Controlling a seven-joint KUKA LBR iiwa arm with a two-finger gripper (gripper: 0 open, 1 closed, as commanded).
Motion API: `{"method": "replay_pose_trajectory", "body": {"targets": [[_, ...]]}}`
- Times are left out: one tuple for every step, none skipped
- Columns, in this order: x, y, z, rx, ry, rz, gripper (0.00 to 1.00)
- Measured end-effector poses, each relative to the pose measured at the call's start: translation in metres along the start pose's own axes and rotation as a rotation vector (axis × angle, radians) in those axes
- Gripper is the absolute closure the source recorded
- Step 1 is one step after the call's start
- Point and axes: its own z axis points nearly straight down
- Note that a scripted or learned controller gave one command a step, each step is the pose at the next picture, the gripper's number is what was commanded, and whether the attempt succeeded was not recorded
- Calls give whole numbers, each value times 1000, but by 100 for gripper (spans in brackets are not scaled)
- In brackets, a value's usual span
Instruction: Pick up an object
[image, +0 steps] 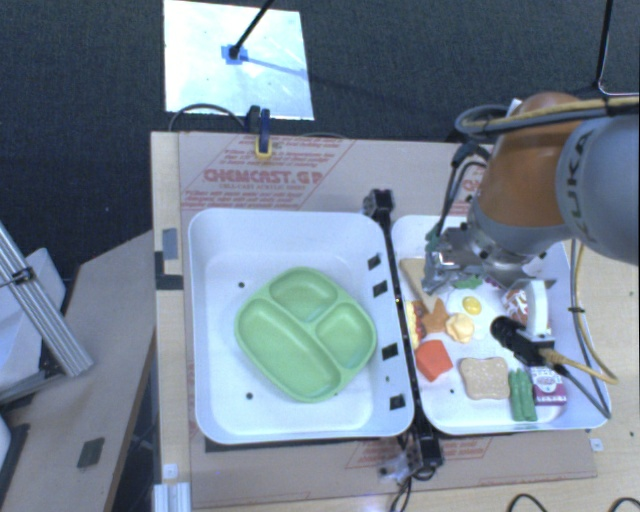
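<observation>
Poised low over the right bin (582, 420), the arm's claw (437, 283), its opening impossible to judge, hovers beside a star-shaped toy (436, 317) among scattered play food, where a centred, vertical descent would best secure the pick.

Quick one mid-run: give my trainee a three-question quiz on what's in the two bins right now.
1. True or false: the green tray lies in the left bin.
2. Which lies nearest the right bin's front edge? A) toast B) star C) egg
3. Fill in: the gripper hangs over the ____ bin.

Key: 1 true; 2 A; 3 right.
</observation>
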Motion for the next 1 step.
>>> {"method": "replay_pose_trajectory", "body": {"targets": [[8, 2, -17, -5, -1, 2, 100]]}}
